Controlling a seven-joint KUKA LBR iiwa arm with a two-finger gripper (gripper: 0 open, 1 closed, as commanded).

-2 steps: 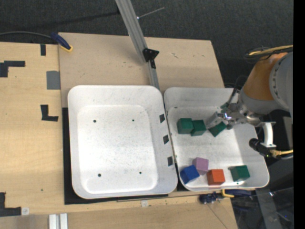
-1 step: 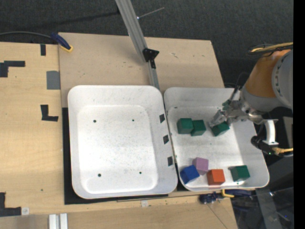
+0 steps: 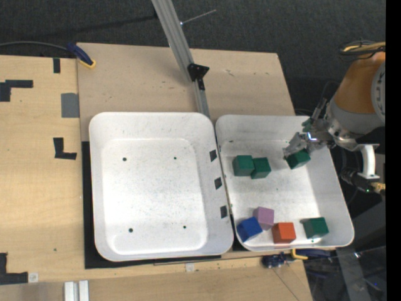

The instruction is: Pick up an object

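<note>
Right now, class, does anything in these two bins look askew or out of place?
One green block sits tilted at the gripper, apart from the others in the right bin. The remaining blocks rest flat; nothing looks spilled or damaged.

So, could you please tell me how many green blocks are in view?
4, all in the right bin: two touching mid-bin, one at the gripper, one in the near right corner.

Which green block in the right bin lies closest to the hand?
The green block at the hand, tilted, apart from the middle pair and the corner one.
</note>
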